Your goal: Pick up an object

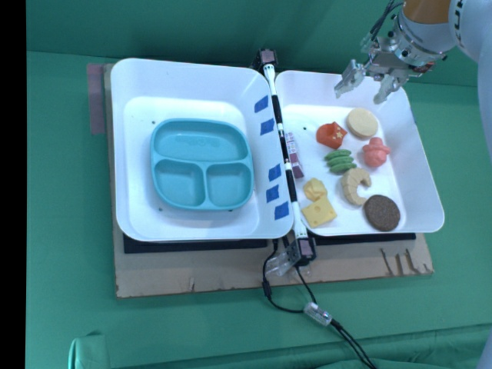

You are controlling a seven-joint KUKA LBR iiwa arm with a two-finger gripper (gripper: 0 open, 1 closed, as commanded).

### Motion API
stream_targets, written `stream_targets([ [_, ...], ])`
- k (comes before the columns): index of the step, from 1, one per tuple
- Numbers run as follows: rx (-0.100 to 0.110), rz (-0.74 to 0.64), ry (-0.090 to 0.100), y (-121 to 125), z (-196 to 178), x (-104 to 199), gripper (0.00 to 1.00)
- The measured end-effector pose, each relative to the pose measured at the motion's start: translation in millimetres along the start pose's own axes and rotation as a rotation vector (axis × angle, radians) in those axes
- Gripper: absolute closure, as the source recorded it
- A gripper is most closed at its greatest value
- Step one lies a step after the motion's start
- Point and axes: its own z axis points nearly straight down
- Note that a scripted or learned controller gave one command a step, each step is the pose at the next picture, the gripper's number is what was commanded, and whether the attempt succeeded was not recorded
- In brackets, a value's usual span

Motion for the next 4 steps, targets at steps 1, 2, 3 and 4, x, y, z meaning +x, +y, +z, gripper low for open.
stream_targets([
  [1, 0.001, -0.002, -0.005, 38, 103, 3, 0.0],
  [2, 0.012, -0.002, -0.005, 41, 103, 3, 0.0],
  [3, 0.012, -0.003, -0.003, 41, 103, 2, 0.0],
  [4, -0.008, 0.003, -0.005, -23, 101, 6, 0.0],
])
